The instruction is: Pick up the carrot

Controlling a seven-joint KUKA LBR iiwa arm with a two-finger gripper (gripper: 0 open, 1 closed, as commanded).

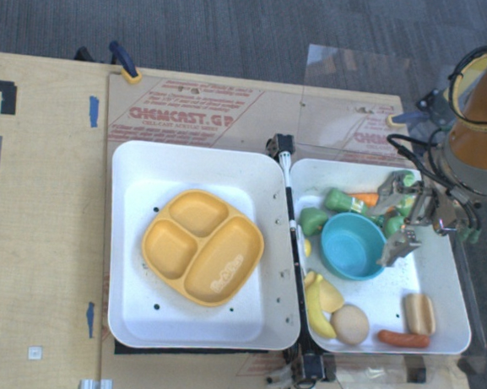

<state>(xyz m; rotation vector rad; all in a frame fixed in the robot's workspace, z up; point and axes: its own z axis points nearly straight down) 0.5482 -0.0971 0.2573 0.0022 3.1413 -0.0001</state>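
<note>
Tool [404,219]: upper right of the frame, low over the right bin [450,275]; I cannot tell how it is set.
Carrot [364,197]: a small orange tip just left of the tool, at the bin's upper end, lying against green vegetables [338,201].
Blue bowl [352,245]: directly below the carrot, beside the tool.
Lower right bin: banana [318,304], egg [351,323], bun [419,313], red sausage [404,338].
Left bin [135,180]: yellow divided plate [202,246] at centre.
Worktop [30,213]: cardboard under both bins.
</note>
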